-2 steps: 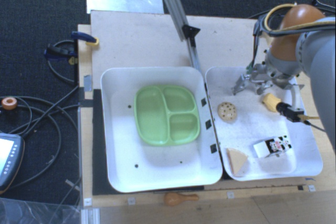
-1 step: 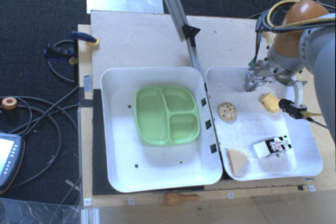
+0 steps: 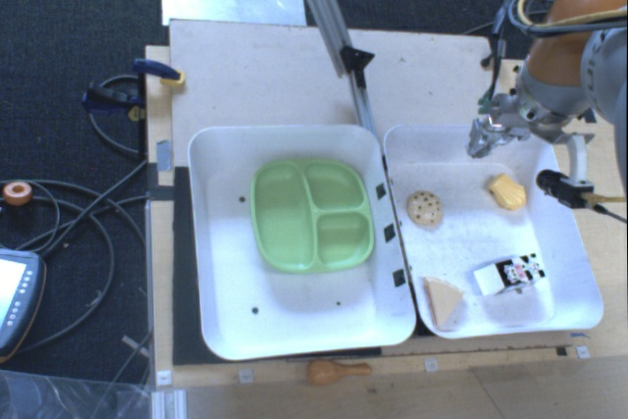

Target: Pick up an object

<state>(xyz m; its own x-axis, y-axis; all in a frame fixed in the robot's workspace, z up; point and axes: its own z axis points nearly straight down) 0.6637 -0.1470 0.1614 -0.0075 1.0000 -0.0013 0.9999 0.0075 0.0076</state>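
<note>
The right bin (image 3: 574, 250) holds a round speckled cookie (image 3: 425, 208), a yellow lumpy piece (image 3: 506, 192), a tan wedge (image 3: 444, 300) and a small white carton with black spots (image 3: 508, 274). My gripper (image 3: 481, 141) hangs over the bin's far edge, up and to the left of the yellow piece. Nothing shows between its fingertips. The grey arm with its orange band (image 3: 579, 10) reaches in from the upper right.
The left bin (image 3: 211, 240) holds a green divided plate (image 3: 312, 216). A slanted metal pole (image 3: 329, 10) crosses the bench above the bins. A brown wooden piece (image 3: 337, 371) lies on the bench in front of the bins. Cables (image 3: 88, 201) run on the floor at the left.
</note>
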